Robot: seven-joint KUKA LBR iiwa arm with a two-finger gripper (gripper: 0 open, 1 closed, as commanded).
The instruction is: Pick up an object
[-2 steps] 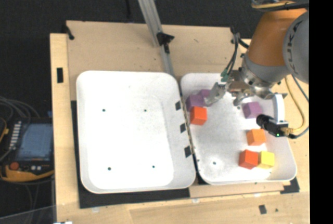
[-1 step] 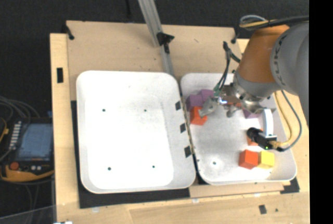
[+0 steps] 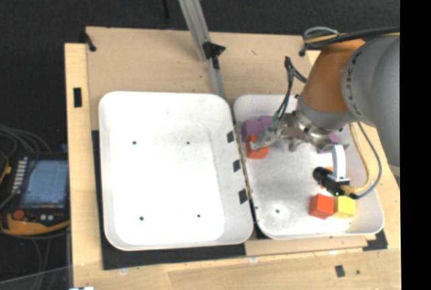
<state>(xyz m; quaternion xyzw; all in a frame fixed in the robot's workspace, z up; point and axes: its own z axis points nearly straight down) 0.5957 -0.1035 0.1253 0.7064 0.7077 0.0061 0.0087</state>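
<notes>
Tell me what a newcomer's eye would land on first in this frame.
The grey arm with its orange band reaches in from the right over the right bin. Its gripper sits beside a purple object and a small orange piece, and an orange block touches a yellow block near the front.

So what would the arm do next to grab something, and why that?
Probably lower the gripper a little and close it. It sits at the left side of the right bin, right by a purple object and a small orange piece, so those are the nearest things to take. The orange block and yellow block lie farther off, near the bin's front.
</notes>
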